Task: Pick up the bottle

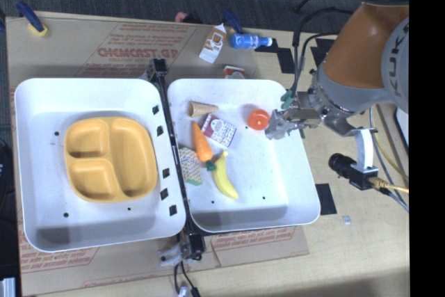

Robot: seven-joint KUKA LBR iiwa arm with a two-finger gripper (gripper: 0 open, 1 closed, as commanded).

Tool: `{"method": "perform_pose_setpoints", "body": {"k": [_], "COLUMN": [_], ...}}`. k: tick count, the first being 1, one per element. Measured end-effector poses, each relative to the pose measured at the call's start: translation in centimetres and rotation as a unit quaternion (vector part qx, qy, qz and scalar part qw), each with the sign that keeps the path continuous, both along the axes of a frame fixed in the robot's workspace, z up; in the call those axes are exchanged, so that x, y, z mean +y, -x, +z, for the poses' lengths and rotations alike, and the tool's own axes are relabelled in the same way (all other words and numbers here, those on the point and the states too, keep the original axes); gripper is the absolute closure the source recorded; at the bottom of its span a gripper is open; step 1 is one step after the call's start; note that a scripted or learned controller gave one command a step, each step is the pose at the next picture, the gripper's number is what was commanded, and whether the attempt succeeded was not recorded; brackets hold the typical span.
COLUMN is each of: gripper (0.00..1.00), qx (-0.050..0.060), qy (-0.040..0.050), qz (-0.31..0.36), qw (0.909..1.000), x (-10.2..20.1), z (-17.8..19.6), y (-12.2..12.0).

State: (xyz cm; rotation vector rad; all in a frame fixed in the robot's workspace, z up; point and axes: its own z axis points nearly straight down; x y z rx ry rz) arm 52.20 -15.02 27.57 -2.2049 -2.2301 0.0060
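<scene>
Bins are set side by side on the worktop (361,247) and clipped along their shared edge, presumably so neither slides. A yellow divided tray (110,158) is seated in the left bin (28,149). In the right bin (292,184) loose items are scattered: a carrot (201,144), a banana (224,179), a small carton (220,131) and an orange ball (258,119). The bottle (247,42), blue with a white cap, is laid on its side on cardboard beyond the right bin, outside both bins. The claw (278,127) is held low over the right bin's right rim, just beside the ball and well apart from the bottle. Nothing is seen gripped; how far it is spread cannot be told.
</scene>
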Motion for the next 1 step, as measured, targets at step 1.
{"method": "perform_pose_setpoints", "body": {"k": [1], "gripper": [1.00], "qx": [-0.002], "qy": [-0.0002], "qz": [0.108], "qw": [0.9941], "x": [-6.13], "z": [-3.28], "y": [3.91]}}
